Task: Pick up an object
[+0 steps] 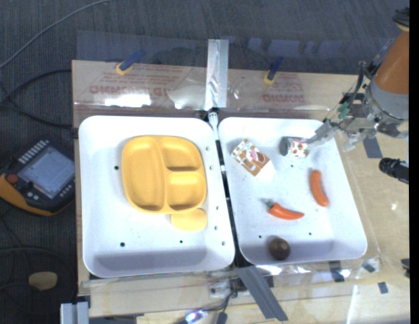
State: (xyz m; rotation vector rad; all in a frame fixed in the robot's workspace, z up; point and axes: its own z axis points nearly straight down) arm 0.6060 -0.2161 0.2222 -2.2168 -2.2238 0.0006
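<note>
Two-finger gripper: far right of right white bin | touching small grey-white cylinder | jaw state: cannot tell

bins: 2 | yellow tray: 1 | sausage: 1 | carrot: 1 | brown ball: 1

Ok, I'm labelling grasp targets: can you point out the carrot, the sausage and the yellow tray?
carrot (pixel 286 212), camera view, middle of its orange body
sausage (pixel 319 187), camera view, middle of its length
yellow tray (pixel 145 174), camera view, floor of its long left compartment
</note>
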